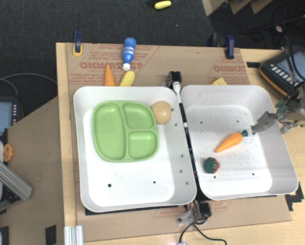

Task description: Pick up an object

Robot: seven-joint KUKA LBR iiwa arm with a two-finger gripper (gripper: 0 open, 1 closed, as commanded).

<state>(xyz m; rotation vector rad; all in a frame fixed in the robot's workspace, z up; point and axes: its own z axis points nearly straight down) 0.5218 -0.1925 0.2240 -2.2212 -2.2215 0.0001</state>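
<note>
Reaching In, Nothing Lifted Yet

Hovering at the right bin's (275, 137) right edge, the gripper (264, 120) holds nothing visible (whether its fingers stand open or closed, I cannot tell). The carrot (229, 142) lies on the bin floor nearby, a strawberry (211, 165) just below. Grasp and lift both remain.

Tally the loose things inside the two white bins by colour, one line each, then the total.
Green: 1, the divided plate in the left bin.
Tan: 1, the round ball beside that plate.
Orange: 1, the carrot in the right bin.
Red and green: 1, the strawberry near the carrot.
Total: 4.
</note>
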